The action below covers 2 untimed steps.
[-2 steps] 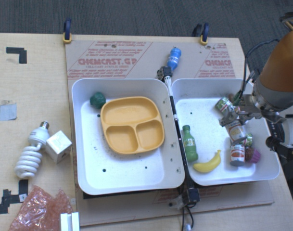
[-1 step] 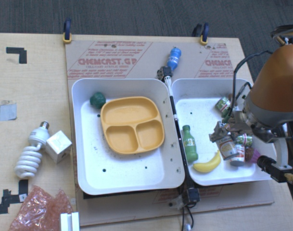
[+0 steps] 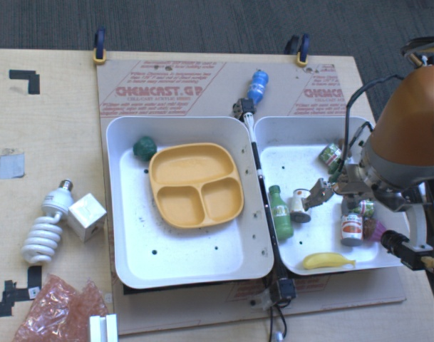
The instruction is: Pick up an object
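Note:
My gripper (image 3: 318, 193) hangs low over the middle of the right bin (image 3: 302, 140), reaching in from the right. Just left of its tip lies a small white and grey cylinder (image 3: 299, 204); I cannot tell whether they touch. A green bottle (image 3: 279, 211) lies along the bin's left wall. At the front edge rests a yellow banana (image 3: 329, 261). A red-labelled can (image 3: 352, 227) stands under the wrist, with another small can (image 3: 366, 209) beside it, and a green-labelled can (image 3: 331, 154) lies at the back right.
The left bin (image 3: 131, 248) holds a yellow divided tray (image 3: 196, 184) and a dark green ball (image 3: 145, 148). A blue bottle (image 3: 257, 87) lies behind the bins. On the bench at left are a light bulb (image 3: 47, 228), a white cube (image 3: 87, 214) and a pink bag (image 3: 56, 308).

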Motion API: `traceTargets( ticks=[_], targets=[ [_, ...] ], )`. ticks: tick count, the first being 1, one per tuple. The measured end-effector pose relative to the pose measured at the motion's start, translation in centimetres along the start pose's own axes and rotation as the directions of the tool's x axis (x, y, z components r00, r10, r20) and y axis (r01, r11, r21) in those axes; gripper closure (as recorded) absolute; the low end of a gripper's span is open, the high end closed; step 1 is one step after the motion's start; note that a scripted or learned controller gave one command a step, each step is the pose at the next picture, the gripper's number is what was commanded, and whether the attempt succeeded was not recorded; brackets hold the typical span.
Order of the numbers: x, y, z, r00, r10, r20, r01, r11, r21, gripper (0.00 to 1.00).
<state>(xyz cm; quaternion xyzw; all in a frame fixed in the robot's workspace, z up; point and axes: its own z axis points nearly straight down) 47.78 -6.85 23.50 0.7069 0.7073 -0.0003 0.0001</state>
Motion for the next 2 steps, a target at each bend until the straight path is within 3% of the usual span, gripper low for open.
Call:
traceTargets(
  ticks=[1,2],
  targets=[
    [4.6,9.3,0.9,1.000,-0.001,0.001,0.001,1.000,-0.001,0.00],
    [7.0,4.3,4.3,1.000,0.002,0.000,-0.002,1.000,0.001,0.00]
  ],
)
